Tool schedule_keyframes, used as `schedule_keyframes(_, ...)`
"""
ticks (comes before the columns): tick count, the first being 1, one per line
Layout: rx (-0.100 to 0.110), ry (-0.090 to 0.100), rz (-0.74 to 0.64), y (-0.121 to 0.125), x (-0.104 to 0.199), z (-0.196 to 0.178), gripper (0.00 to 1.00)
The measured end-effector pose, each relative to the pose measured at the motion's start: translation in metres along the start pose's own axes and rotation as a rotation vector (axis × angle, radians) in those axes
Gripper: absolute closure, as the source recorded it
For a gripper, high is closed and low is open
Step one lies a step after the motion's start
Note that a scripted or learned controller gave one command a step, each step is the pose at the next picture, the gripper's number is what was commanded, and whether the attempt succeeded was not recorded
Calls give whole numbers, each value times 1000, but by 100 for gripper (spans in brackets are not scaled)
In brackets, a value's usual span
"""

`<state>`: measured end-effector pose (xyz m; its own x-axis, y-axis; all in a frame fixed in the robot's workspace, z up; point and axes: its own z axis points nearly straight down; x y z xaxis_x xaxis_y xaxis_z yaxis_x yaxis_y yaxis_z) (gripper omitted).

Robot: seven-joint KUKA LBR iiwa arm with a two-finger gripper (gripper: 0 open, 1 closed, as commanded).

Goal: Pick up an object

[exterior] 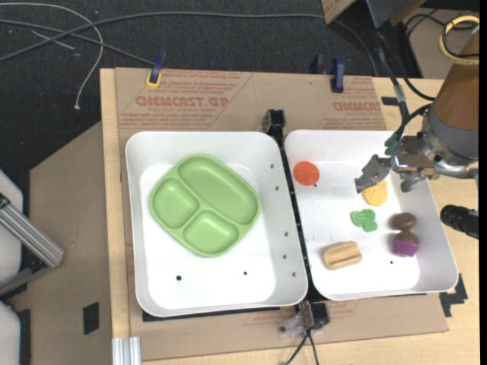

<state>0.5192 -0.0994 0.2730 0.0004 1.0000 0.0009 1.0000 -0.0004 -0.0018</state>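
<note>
The right bin (327, 286) holds several small toy foods. An orange round piece (306, 173) lies near its left wall, and a yellow piece (374, 196) sits further right. A green piece (364, 220), a brown piece (402, 221), a purple piece (405, 243) and a tan bread roll (342, 255) lie toward the front. My gripper (389, 181) hangs at the bin's upper right, just above and behind the yellow piece. It is open, and nothing sits between its fingers (370, 175).
The left bin (152, 280) carries a green divided plate (203, 204). A black divider (289, 204) runs between the bins. The arm's orange band (460, 97) enters from the right. Blue clamps (157, 68) hold the cardboard at the back.
</note>
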Motion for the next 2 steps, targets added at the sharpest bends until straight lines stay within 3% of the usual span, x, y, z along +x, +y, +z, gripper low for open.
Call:
schedule_keyframes(1, 0, 0, 0, 0, 0, 0, 0)
schedule_keyframes(2, 0, 0, 0, 3, 1, 40, 0)
